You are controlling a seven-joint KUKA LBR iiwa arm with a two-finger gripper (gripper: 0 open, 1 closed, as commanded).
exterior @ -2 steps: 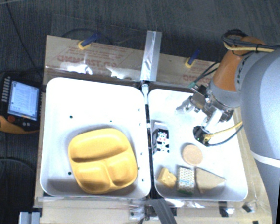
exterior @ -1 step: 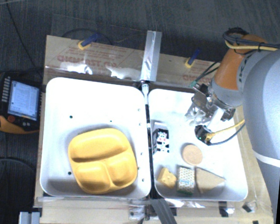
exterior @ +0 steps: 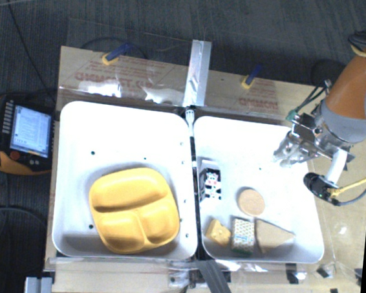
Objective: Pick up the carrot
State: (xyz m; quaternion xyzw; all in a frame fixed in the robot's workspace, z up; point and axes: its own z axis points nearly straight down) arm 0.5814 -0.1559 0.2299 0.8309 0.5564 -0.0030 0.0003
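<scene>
Nearest, along the near edge of the right bin (exterior: 315,254), three things sit in a row: a yellowish block (exterior: 219,231), a small green-and-white box (exterior: 243,234) touching it, and a pale tan wedge (exterior: 274,233) just beside the box, toward the bin's near right corner. A little farther in lies a round tan disc (exterior: 251,201), and near the wall the two bins share sits a small black-and-white item (exterior: 211,183). None of these can be told for certain as the carrot. In the left bin (exterior: 80,132), a yellow divided tray (exterior: 135,209) lies tilted toward the near edge. Farther back, the gripper (exterior: 293,151) hangs over the far right corner of the right bin, well apart from everything in it; its opening cannot be told, and nothing is seen in its hold. The arm's orange band (exterior: 351,79) rises behind it.
</scene>
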